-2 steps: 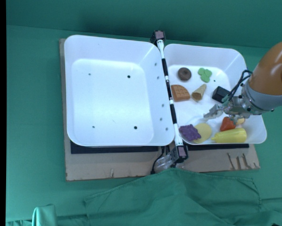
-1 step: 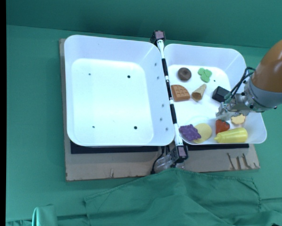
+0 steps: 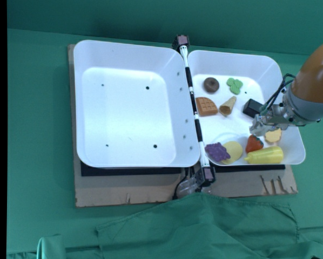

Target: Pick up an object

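Note:
The right bin (image 3: 261,63) holds several toy foods. At the back lie a brown donut (image 3: 210,84) and a green clover shape (image 3: 235,84). A waffle (image 3: 207,106) and an ice cream cone (image 3: 228,106) sit in the middle. Along the front are purple grapes (image 3: 217,152), a pale yellow piece (image 3: 234,150), a red strawberry (image 3: 253,143), a yellow pepper (image 3: 265,155) and an orange-yellow slice (image 3: 273,136). My gripper (image 3: 258,127) hangs low over the bin's right side, just above the strawberry and beside the slice.
The left bin (image 3: 91,55) stands beside the right one, with a black-and-white divider bar (image 3: 190,96) between them. Both rest on a cardboard sheet (image 3: 113,196). Crumpled green cloth (image 3: 204,225) lies at the front.

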Robot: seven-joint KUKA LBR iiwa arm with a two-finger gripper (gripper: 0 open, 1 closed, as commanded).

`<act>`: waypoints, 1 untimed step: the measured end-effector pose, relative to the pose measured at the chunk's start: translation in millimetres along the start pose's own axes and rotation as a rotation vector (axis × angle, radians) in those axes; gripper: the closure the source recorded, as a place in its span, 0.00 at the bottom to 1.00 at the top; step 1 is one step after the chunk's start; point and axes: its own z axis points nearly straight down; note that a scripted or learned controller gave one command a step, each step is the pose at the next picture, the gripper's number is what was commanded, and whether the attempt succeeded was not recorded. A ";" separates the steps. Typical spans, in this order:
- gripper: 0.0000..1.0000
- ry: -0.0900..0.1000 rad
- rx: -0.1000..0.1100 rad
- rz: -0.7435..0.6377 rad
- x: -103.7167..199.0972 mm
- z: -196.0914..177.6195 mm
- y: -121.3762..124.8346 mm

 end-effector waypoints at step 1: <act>1.00 0.011 0.025 -0.012 22.4 3.7 69.1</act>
